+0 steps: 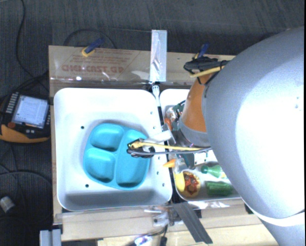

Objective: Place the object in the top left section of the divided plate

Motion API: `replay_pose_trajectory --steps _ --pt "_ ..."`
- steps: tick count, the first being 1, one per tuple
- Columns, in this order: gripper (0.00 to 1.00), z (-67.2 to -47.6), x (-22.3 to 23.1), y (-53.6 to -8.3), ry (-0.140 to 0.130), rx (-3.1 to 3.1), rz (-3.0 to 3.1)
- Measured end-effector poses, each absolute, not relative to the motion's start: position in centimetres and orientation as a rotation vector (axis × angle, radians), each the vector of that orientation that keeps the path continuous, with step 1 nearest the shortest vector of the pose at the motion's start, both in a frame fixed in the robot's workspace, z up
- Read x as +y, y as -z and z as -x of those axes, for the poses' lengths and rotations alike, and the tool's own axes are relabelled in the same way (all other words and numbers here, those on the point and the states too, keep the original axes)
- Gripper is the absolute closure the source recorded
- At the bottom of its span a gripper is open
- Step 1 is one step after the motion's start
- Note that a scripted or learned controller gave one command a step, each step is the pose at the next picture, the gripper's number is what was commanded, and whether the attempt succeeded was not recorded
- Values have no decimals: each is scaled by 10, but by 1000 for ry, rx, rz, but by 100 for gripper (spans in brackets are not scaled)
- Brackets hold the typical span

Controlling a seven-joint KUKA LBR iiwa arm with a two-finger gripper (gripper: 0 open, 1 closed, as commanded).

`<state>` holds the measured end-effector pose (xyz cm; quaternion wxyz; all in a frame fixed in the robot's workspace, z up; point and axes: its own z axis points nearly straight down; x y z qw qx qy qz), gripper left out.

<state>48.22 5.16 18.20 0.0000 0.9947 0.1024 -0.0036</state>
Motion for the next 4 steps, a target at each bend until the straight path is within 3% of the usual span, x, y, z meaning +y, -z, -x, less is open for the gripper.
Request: replay_pose_trajectory --steps 1,2,3,4 --pt "100 -497 -32 -184 12 419 -3112" --pt "100 -493 35 -142 -9 447 -3086" --pt "100 -535 70 -182 13 740 -3050" --pt "100 -551 79 -196 10 511 -3100"
